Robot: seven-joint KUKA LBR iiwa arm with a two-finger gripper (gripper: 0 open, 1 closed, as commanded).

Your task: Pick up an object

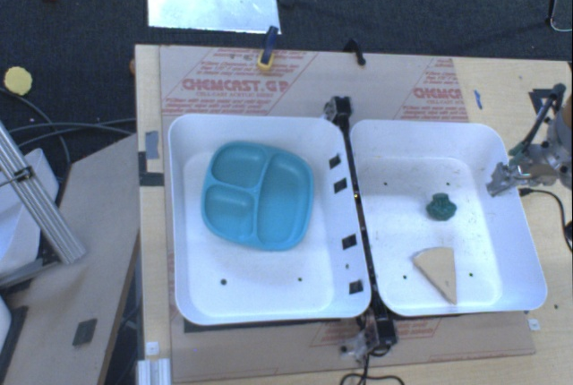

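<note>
While grip state untellable, hand [512, 175] at right bin's [501, 289] right rim.

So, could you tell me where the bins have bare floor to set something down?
Right white bin: free left and back, away from the small dark green object and the tan wedge-shaped piece. Left white bin: the blue divided plate crowds its middle; its front strip is bare.

Blue plate [258, 195] left bin [183, 222]; right bin [515, 262] (green lump [440, 208], wedge [437, 271]).

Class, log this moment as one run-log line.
gripper: right bin's right rim | green object, tan wedge: right bin | blue plate: left bin
</note>
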